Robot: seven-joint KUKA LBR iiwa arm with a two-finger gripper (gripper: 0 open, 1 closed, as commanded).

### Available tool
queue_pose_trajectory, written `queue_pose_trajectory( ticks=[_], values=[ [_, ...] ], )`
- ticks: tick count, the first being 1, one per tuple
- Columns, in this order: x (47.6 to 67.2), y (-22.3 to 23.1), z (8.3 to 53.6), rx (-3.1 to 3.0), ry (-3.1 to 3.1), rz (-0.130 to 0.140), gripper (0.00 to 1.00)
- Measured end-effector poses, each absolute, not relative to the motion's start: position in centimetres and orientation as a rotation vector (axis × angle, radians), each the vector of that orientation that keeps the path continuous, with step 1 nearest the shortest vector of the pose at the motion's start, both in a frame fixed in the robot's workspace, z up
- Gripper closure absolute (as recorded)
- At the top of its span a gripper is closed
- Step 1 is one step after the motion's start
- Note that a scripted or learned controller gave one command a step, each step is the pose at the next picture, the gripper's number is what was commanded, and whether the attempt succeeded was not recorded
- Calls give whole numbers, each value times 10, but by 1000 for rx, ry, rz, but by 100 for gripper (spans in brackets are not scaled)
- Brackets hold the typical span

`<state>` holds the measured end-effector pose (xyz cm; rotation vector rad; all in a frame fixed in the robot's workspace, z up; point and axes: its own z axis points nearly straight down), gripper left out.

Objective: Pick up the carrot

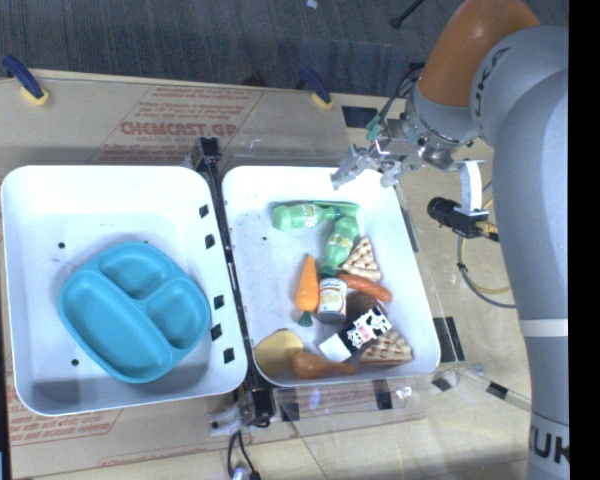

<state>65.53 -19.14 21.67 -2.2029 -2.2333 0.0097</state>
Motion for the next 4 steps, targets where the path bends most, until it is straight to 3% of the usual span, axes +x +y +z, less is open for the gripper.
queue_pose_trajectory(
  ticks=[1, 2, 3, 4],
  values=[
    [542, -143, 106, -2089, -2322, 19, 0],
    [546, -145, 120, -2085, -2338, 15, 100],
    [546, -144, 120, -2082, -2342, 17, 0],
    [533, -115, 91, -2106, -2322, 9, 0]
  ],
)
